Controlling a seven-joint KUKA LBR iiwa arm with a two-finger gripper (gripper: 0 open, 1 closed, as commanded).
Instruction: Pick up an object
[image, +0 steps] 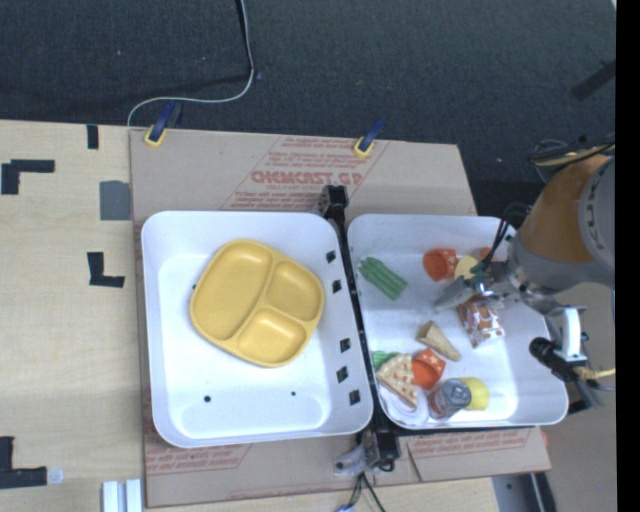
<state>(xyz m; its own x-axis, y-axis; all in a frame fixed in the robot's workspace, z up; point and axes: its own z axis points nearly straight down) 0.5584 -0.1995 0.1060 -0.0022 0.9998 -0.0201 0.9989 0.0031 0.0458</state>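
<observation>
Your gripper (470, 290) sits low in right bin (400, 235), fingers spread, nothing between them. Nearest target: red-white packet (482, 322), just near-right of tips. Tan wedge (438, 340) lies near-left.

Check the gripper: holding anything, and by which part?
Cannot be told. The gripper is low in the right bin, beside a red-and-white packet and an orange toy. At this size no object can be made out in its hold.
</observation>
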